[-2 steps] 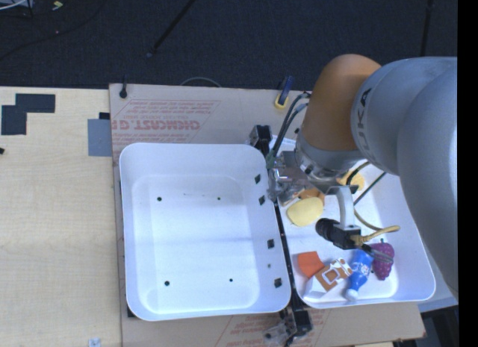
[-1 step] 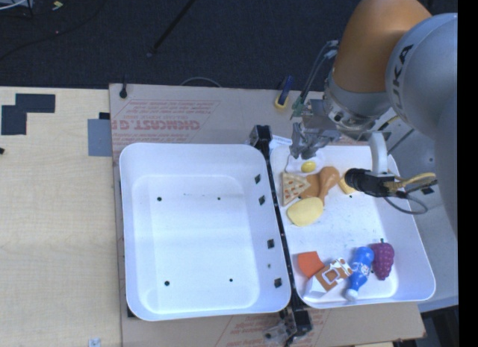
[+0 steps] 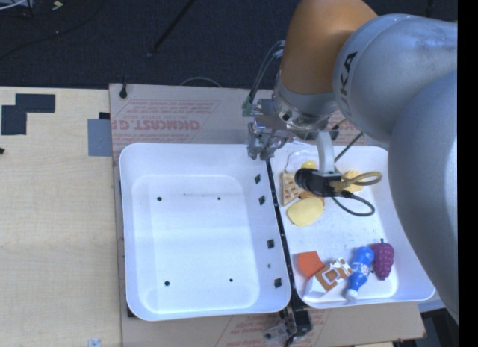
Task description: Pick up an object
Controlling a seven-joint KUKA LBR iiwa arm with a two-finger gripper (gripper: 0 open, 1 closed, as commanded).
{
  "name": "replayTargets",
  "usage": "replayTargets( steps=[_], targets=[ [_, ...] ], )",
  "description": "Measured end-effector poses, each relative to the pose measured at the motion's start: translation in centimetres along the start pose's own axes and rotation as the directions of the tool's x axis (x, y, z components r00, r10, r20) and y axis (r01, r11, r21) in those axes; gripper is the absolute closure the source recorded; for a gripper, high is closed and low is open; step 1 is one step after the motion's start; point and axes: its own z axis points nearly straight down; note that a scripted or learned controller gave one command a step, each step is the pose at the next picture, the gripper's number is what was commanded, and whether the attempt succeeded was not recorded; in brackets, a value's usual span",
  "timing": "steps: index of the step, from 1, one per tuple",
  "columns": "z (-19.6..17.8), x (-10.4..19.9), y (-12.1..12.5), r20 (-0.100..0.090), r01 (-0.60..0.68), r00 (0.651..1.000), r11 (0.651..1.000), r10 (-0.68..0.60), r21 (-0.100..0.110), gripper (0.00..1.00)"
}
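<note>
Arm [image 3: 403, 77]: grey, with the orange band, coming in from 3 o'clock and looming largest in my view, covering the 1 o'clock part of the right bin.
End effector [image 3: 262, 148]: I see it at the right bin's 11 o'clock corner, above the rim where the two bins meet; I cannot tell whether it is spread or pressed together, and I see nothing pinched in it.
Right bin [image 3: 351, 233]: holds all the pickable things.
Orange block [image 3: 309, 263]: at 7 o'clock in that bin, touching the patterned box [image 3: 333, 273].
Blue bottle [image 3: 359, 269]: at 6 o'clock, lying tilted just beside the patterned box.
Purple grapes [image 3: 382, 258]: at 5 o'clock, right against the blue bottle.
Yellow fruit [image 3: 305, 211]: near the bin's middle, toward 9 o'clock.
Cracker [image 3: 288, 184]: at 10 o'clock, just above the yellow fruit.
Left bin [image 3: 194, 241]: at 9 o'clock from the right bin, rims touching.
Desk [image 3: 52, 211]: pale wood, with a cardboard sheet [image 3: 172, 118] under both bins.
</note>
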Motion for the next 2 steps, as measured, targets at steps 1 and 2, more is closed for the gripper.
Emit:
replayTargets(
  steps=[1,2],
  targets=[
    [3.5,6.0,1.4,0.0,-0.001,1.0,1.0,0.001,0.002,1.0],
    [6.8,9.6,1.3,0.001,-0.003,1.0,1.0,0.003,0.004,1.0]
  ],
)
